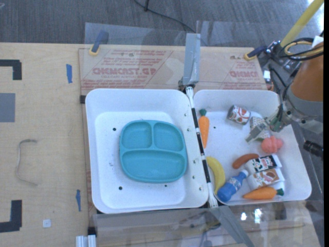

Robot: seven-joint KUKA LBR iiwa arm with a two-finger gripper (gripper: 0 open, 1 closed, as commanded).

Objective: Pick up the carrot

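The small orange toy carrot with a green top point(204, 128) lay against the right white bin's point(300, 158) left wall, probably light, stiff, slippery plastic best pinched mid-body, while the hand point(258, 131), state untellable, hovered well apart.

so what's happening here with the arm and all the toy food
A grey arm reaches in from the right, its gripper low over the right bin near a pink toy and a small can. The carrot lies untouched by that bin's left wall; a second carrot lies at the front. The left bin holds a blue plate.
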